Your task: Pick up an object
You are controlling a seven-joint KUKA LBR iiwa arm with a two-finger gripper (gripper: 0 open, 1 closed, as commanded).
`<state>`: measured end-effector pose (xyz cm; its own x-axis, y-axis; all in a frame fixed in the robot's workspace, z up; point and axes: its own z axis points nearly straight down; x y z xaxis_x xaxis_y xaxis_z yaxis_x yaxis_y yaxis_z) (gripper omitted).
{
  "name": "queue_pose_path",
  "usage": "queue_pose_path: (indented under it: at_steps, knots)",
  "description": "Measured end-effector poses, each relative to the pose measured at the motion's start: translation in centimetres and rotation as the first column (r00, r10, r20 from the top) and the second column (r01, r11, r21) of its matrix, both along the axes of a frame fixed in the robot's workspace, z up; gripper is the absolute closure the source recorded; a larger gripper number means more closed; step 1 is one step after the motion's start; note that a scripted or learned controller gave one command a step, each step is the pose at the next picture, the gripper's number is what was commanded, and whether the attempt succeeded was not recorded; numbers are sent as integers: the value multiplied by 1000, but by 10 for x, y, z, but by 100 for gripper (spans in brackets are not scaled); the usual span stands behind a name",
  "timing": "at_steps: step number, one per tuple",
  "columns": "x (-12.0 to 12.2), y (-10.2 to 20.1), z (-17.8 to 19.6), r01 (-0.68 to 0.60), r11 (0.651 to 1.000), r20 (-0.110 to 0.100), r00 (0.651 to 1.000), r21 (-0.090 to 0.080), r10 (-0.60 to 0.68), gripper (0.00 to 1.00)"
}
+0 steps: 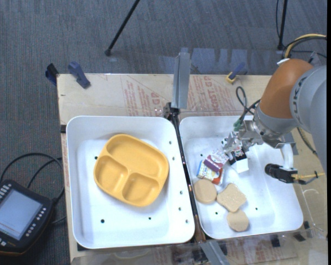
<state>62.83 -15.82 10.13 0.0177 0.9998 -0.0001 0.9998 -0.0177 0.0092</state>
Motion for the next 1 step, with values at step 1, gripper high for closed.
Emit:
queue_pose_path:
  at_steps: [1]
  knots:
    - [6,41,86,70,998,-14,997,1,-70,100]
